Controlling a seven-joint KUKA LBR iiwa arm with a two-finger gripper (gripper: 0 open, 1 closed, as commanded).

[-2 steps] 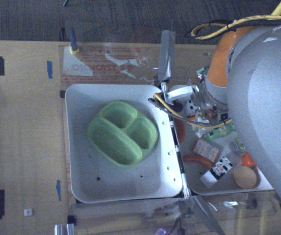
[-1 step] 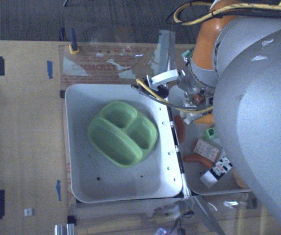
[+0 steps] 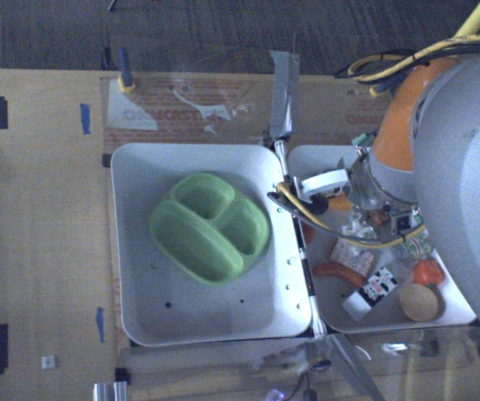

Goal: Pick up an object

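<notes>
floor [image 3: 223,11]: dark, perhaps carpet | bench [image 3: 31,266]: light wood, blue tape marks [image 3: 84,119]

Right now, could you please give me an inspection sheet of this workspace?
Surface: wooden bench with blue tape marks, bearing two white bins.
Job's things: green divided plate alone in the left bin; right bin holds a tan egg, a black-and-white block, a red sausage and an orange piece.
Clutter: clear plastic sheet behind the bins.
Grippers: gripper low over the right bin; fingers hidden.
Cables: yellow cable along the arm.
Surroundings: dark carpet.
</notes>
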